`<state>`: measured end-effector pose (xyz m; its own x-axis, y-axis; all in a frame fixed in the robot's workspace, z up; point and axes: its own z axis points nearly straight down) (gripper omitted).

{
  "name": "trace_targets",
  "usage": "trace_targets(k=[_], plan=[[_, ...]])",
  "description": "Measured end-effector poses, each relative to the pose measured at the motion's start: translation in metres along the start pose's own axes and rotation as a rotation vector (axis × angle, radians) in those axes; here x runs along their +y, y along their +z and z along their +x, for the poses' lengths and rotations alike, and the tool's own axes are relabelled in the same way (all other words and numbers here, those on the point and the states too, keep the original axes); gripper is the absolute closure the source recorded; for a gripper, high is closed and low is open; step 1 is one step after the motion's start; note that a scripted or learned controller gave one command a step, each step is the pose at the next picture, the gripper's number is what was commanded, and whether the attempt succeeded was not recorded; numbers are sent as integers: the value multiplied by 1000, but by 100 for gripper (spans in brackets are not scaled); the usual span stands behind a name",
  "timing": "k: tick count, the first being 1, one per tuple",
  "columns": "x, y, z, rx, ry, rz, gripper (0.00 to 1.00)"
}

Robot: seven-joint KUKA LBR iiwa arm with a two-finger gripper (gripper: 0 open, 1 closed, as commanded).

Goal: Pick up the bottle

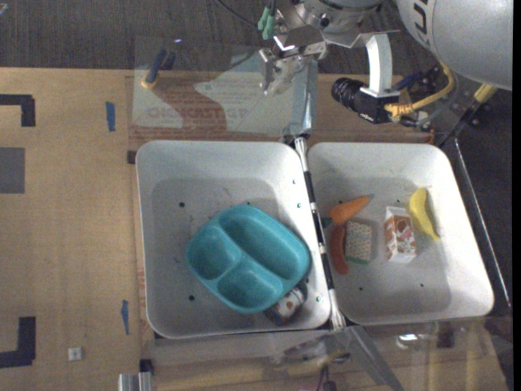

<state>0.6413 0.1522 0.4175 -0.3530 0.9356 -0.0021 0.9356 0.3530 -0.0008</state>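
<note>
Bottle lies low centre of the frame in the left bin, mostly tucked under the teal divided plate, only its end poking out near the bin's lower wall.

Risk: a descent here likely strikes the plate rim or shoves the plate, and the bin wall and divider crowd the approach; a glancing grip could slip off.

Gripper hangs at top centre above the bench, well apart from both bins. Fingers: open or clenched, cannot tell; nothing visibly between them.
</note>
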Motion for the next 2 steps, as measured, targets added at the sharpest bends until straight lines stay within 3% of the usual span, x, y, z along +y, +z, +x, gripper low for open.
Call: trace_targets(k=[1,2], plan=[[32,-1,10,0,-12,1,100],[37,-12,21,0,-67,-1,100]])
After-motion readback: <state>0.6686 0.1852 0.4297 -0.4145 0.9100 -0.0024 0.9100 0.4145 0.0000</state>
